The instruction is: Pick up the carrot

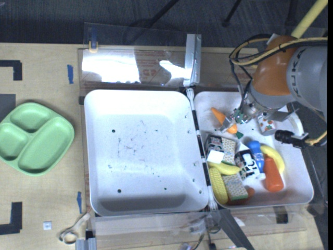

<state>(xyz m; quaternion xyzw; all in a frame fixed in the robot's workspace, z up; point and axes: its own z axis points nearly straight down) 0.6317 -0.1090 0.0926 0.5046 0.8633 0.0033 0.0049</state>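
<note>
The grey arm (307, 72) runs off the right edge; its two-finger gripper (240, 116) is too small to read (fingers blurred), and it hides part of the orange carrot (219, 116)

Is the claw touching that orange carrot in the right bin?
Cannot tell. In the camera view the claw sits right beside the carrot, but the picture is too small and cluttered there to show contact or a gap.

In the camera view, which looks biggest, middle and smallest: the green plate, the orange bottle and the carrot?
1. Green plate, by far the biggest.
2. Orange bottle.
3. Carrot, smallest, though the tool may hide part of it.
</note>
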